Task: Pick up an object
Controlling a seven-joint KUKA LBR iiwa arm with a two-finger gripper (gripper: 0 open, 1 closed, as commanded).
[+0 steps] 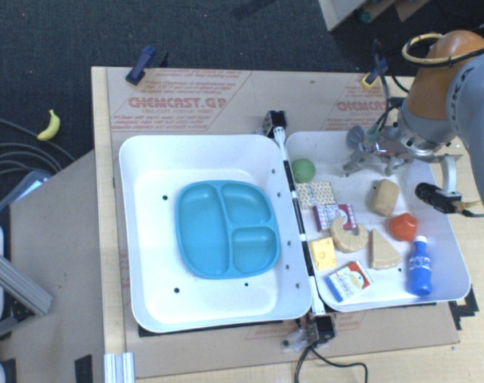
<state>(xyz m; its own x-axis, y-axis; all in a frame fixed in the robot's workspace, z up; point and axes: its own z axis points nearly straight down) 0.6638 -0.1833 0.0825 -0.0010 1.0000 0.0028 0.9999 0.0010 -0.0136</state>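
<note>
My gripper (367,155) hangs over the far part of the right bin (457,274), near its back wall, and from this slanted view I cannot tell how it is set; nothing shows held in it. My arm reaches in from the right, the orange band (433,94) above the wrist. Below me the right bin is crowded: a green ball (304,169) sits by the left wall, with a checkered packet (315,194) just in front of it and a small dark red packet (337,215) beside that. A tan bread-like piece (383,197) lies nearest my gripper, toward the bin's middle. Further forward lie a round tan piece (348,236), a yellow block (324,254), a pale wedge (383,250), a red-orange ball (403,227), a blue bottle (419,267) and a red and white box (347,281) near the front edge. The left bin (146,214) carries a blue divided plate (227,228) in its middle.
</note>
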